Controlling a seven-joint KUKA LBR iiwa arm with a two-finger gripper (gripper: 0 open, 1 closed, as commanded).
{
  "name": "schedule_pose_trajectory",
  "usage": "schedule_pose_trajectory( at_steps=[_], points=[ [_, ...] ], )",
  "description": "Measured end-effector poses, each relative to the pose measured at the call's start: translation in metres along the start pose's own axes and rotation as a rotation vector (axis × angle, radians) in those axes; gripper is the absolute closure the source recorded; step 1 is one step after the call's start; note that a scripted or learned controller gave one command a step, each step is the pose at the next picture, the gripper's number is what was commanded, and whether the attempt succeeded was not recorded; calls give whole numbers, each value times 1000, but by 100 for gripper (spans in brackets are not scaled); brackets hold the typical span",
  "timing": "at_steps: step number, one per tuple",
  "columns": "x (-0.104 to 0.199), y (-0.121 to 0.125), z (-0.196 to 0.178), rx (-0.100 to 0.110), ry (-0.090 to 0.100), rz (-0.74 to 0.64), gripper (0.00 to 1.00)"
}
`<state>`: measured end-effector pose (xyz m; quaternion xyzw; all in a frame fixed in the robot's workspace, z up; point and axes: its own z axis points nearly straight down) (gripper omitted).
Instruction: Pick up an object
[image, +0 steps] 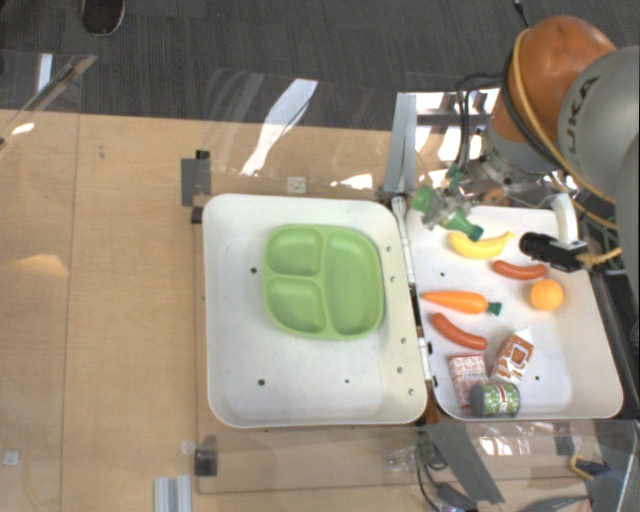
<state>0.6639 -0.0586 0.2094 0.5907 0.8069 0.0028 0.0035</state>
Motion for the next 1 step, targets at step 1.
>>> schedule_pose_trajectory(
  at_steps=[1],
  points=[
    [16,-50,-21,2,0,71,100]
  ],
)
